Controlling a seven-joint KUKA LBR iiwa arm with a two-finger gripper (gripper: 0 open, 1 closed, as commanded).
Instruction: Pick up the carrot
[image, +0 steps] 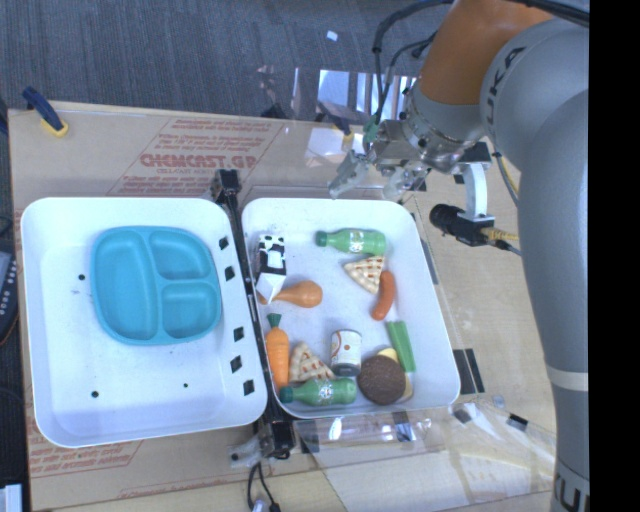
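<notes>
We count one carrot (277, 355), two green bottles (352, 240) and two waffle wedges (366, 271) in the right bin (432, 300). The gripper (378, 180) hovers above that bin's far rim, fingers spread, grasping nothing.

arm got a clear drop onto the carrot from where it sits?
Probably yes. The carrot lies uncovered by the right bin's left wall, waffle and green bottle close beside it. The tool hangs over the far rim.

Left white bin (50, 400) carries a light-blue sectioned plastic tray (155, 282). In the right white bin (425, 290): two green bottles (352, 240) (322, 392), a brown round cookie (381, 379), a small tin can (345, 349), waffle wedges (366, 271), an orange sausage (384, 295).
</notes>
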